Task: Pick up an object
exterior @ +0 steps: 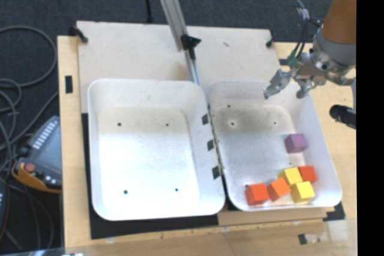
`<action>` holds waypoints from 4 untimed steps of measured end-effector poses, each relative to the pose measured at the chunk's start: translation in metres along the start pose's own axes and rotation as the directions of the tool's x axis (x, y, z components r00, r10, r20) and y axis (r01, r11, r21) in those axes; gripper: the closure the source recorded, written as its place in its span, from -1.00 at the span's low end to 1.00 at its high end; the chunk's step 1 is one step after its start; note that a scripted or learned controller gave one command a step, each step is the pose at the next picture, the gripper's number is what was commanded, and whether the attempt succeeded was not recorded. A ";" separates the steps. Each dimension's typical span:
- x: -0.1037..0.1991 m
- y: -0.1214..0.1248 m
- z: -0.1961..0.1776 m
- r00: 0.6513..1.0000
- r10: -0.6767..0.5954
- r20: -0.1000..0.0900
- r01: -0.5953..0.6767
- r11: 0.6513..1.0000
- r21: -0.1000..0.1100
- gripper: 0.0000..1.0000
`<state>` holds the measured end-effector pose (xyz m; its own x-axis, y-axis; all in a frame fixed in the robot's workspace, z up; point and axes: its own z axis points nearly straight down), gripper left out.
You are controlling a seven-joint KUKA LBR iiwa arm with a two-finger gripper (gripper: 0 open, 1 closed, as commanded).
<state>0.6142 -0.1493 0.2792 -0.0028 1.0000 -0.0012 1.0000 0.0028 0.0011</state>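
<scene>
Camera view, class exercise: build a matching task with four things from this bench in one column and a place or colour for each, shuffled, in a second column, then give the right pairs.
Things:
1. purple block
2. gripper
3. orange blocks
4. left bin

Descriptions:
A. above the right bin's far rim
B. alone, beyond the cluster
C. near corner of the right bin
D. holds no blocks

Pairs: 1-B, 2-A, 3-C, 4-D

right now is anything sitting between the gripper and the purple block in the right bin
Nothing visible does. The gripper hangs over the far right edge of the right bin, and the purple block lies alone nearer the camera with bare bin floor around it. The orange and yellow blocks are clustered beyond it, in the near corner.
</scene>
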 end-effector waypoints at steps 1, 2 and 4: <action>0.044 0.034 -0.077 1.000 -0.004 0.000 0.004 1.000 -0.011 -1.00; 0.008 -0.047 0.030 1.000 0.007 -0.001 -0.007 1.000 0.010 -1.00; -0.002 -0.020 -0.111 1.000 0.003 0.001 -0.003 1.000 -0.004 -1.00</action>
<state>0.5938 -0.1510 0.3905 0.0004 1.0000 -0.0022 1.0000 -0.0004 0.0048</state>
